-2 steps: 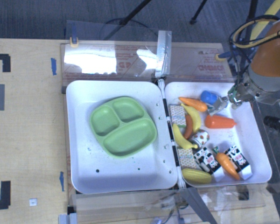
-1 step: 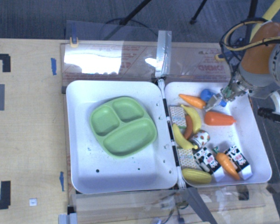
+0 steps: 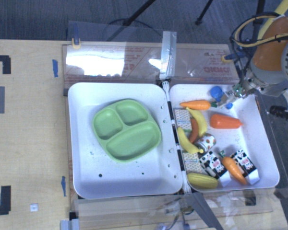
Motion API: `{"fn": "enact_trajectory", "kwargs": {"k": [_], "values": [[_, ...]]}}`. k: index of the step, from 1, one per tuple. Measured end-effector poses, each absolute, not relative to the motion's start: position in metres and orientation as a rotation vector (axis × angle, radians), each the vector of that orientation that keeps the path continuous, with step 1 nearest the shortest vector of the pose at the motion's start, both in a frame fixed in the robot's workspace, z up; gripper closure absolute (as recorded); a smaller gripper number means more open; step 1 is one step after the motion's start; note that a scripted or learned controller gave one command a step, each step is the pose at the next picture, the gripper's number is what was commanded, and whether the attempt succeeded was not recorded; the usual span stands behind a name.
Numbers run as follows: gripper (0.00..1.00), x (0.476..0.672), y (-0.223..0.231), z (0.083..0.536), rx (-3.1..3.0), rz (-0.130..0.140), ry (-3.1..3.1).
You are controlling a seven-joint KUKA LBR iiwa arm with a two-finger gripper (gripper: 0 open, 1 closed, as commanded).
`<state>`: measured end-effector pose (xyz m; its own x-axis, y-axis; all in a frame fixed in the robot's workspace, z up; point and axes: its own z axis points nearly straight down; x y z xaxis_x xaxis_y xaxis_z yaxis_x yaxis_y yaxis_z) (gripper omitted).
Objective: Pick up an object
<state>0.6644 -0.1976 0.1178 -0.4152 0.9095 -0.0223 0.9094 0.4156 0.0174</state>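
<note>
The right bin (image 3: 266,143) holds several toy foods: a thin carrot (image 3: 196,104), a fat orange vegetable (image 3: 224,122), two bananas (image 3: 188,141), a small mottled ball (image 3: 208,141), two cow-patterned cartons (image 3: 211,163), another carrot (image 3: 233,169) and a yellow piece (image 3: 201,180). A blue object (image 3: 216,92) lies at the bin's back. My gripper (image 3: 233,96) hangs low over the back right of this bin, just right of the blue object and above the fat orange vegetable. I see nothing held in it.
The left bin (image 3: 81,166) carries a green divided plate (image 3: 127,129). A clear panel and a metal bracket (image 3: 168,54) stand behind the bins. The arm's orange band (image 3: 271,42) and cables loom over the right bin's back right corner.
</note>
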Motion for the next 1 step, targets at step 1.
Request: {"fn": "enact_trajectory", "kwargs": {"k": [1], "values": [[1.00, 0.6680, -0.1441, 0.2005, 1.903, 0.001, 2.496]]}}
